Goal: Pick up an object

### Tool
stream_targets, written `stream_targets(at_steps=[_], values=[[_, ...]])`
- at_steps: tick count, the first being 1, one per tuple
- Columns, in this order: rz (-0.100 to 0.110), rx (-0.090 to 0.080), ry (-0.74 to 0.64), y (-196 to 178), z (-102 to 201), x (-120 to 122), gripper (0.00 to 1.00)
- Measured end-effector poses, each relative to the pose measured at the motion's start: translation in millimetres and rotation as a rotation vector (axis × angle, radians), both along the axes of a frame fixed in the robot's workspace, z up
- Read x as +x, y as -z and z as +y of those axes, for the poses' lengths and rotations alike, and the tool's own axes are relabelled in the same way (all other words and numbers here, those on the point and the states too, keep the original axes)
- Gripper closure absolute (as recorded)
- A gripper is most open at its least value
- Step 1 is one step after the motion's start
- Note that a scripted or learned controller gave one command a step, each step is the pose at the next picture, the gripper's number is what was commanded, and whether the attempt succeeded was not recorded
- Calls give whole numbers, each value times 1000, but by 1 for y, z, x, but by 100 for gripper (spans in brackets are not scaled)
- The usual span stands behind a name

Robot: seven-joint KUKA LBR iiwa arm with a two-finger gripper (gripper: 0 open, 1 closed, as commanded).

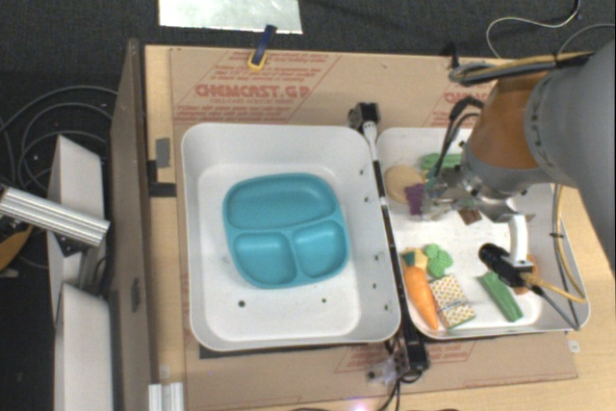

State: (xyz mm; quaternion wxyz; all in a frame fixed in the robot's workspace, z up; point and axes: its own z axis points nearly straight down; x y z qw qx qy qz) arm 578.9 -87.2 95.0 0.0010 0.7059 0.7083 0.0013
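Purple piece [414, 198]: you see it in the far-left part of the right bin [466, 245], just beside a beige disc [400, 178].
Gripper [440, 199]: it sits low over that bin, just right of the purple piece. You cannot tell whether it is open or closed, or whether it has hold of anything.
Near end of right bin: 1 carrot [421, 296], 1 knobbly green piece [436, 259], 1 patterned block [452, 301], 1 long green piece [501, 295].
Left bin [207, 303]: 1 teal plate [284, 228] with 3 compartments.

place: robot lab | signs: grey arm [563, 125] over white bins [197, 207] | cardboard-covered bench [241, 91] | loose floor cables [38, 135]
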Motion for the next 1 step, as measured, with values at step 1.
stream_targets(at_steps=[1], values=[[0, 0, 0, 0, 0, 0, 0]])
